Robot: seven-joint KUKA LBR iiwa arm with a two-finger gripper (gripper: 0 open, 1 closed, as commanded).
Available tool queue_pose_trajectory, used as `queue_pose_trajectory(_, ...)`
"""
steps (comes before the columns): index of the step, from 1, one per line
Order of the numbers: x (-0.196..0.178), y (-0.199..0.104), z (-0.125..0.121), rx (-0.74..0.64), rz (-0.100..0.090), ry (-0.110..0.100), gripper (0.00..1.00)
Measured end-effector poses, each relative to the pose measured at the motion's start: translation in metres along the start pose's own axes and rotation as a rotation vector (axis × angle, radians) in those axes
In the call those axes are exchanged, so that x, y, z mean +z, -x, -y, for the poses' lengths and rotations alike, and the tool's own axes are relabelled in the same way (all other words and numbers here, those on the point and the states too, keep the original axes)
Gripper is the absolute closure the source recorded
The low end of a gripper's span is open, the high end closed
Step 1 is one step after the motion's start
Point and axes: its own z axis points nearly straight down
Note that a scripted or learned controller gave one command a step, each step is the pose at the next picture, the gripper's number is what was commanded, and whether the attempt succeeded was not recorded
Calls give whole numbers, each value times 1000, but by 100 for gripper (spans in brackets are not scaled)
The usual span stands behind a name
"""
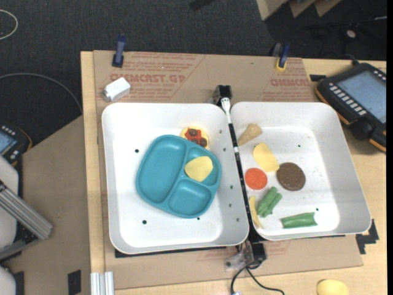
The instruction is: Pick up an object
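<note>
The left bin [123,183] holds a blue divided plate [166,177] with a pale yellow piece [199,168] in its right compartment. A small red and yellow item [194,136] lies just behind the plate. In the right bin [331,140] lie a tan wedge [249,133], a yellow piece [265,157], a red-orange disc [256,178], a brown round patty [290,177], a green leafy piece [268,202], a green bean pod [298,220] and a pale yellow strip [253,211] by the left wall.
A black pendant with a screen [359,100] rests on the bench at the right. A small white block [116,89] lies behind the left bin. Two blue clamps [118,50] [282,55] hold the cardboard's far edge. A yellow object [331,287] sits at the bottom right.
</note>
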Motion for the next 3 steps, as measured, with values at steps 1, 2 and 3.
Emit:
queue_pose_trajectory(1, 95, 0, -1, 0, 0, 2, 100)
queue_pose_trajectory(2, -110, -19, 0, -4, 10, 24, 100)
queue_pose_trajectory(3, -7, 1, 0, 1, 2, 3, 100)
